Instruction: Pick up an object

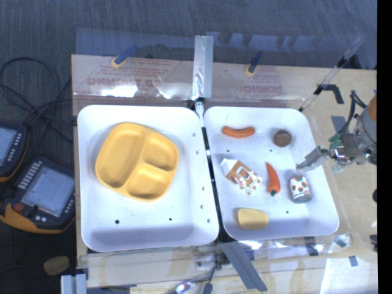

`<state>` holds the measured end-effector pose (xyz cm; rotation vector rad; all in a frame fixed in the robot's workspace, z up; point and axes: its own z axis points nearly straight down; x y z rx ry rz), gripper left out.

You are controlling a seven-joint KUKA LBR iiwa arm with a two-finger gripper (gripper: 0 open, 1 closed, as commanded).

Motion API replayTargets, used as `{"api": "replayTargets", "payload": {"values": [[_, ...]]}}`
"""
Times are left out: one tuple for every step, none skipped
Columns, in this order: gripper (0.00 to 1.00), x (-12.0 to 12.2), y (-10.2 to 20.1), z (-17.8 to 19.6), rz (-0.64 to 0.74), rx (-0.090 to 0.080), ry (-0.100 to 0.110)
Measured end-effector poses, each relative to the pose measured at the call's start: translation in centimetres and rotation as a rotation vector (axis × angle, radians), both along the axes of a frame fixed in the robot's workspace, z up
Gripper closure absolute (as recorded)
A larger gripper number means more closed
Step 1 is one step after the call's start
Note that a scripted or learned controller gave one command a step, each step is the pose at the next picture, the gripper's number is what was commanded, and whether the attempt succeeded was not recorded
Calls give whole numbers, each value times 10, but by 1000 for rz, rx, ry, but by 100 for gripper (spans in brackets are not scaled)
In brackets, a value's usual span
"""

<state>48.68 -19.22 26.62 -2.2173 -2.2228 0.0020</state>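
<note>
Over at the right rim of the right-hand shallow white bin (318, 182), the claw (306, 162) hangs with nothing seen between its fingers; whether they stand wide or narrow cannot be told from here. Inside that bin, just beside the claw's tip, lies a small spotted red-and-white can (299, 188). An orange carrot-shaped piece (272, 179) sits next to the can, a patterned orange-and-white packet (242, 176) further in. A sausage (237, 131) and brown round piece (282, 138) lie by the far wall, a pale yellow block (252, 218) by the near wall. The left-hand white bin (92, 225) carries a yellow divided plastic plate (136, 160).
</note>
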Motion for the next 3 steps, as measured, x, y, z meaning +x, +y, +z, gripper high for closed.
{"api": "replayTargets", "payload": {"values": [[0, 47, -27, -152, 133, 4, -5], [0, 75, 12, -176, 216, -7, -11], [100, 76, 13, -166, 216, -5, -15]]}}
